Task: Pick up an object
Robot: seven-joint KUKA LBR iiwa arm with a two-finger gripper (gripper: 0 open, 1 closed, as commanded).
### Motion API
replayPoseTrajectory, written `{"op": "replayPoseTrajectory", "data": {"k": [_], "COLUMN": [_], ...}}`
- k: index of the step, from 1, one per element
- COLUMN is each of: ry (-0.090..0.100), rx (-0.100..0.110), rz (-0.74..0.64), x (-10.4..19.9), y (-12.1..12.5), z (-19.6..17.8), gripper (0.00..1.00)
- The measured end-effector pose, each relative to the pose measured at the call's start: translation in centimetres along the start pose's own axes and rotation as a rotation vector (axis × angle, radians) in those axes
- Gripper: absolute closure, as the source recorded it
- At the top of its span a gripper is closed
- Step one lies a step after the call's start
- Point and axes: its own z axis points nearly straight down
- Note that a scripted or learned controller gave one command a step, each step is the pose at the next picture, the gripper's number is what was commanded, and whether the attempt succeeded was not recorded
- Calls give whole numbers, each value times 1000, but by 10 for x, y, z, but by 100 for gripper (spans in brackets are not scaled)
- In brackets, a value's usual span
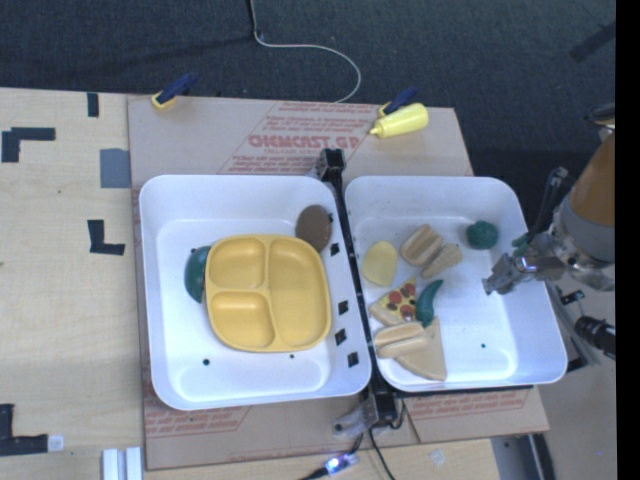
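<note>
The right bin [500,190] holds several toy foods: a green ball [482,234], two tan bread pieces [430,249], a pale yellow round slice [380,264], a pizza slice [397,304], a teal pepper [428,301] and a tan sandwich wedge [413,346]. My gripper [503,274] hangs over the right side of this bin, just below and right of the green ball and apart from it. I see nothing held in it. The arm's grey wrist and orange band rise at the far right.
The left bin [160,203] carries a yellow divided plate [268,293], a teal object [196,274] tucked under its left edge and a brown lump [314,226] at its top right. A yellow clamp [402,120] and a white cable [310,53] lie behind the bins.
</note>
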Motion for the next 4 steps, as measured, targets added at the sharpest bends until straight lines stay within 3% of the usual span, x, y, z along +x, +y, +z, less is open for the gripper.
{"op": "replayPoseTrajectory", "data": {"k": [1, 2, 4], "ry": [0, 2, 3], "rx": [1, 5, 2], "rz": [0, -4, -6], "x": [0, 46, 145], "y": [1, 25, 96], "z": [-38, -29, -45], "gripper": [100, 100, 100]}}
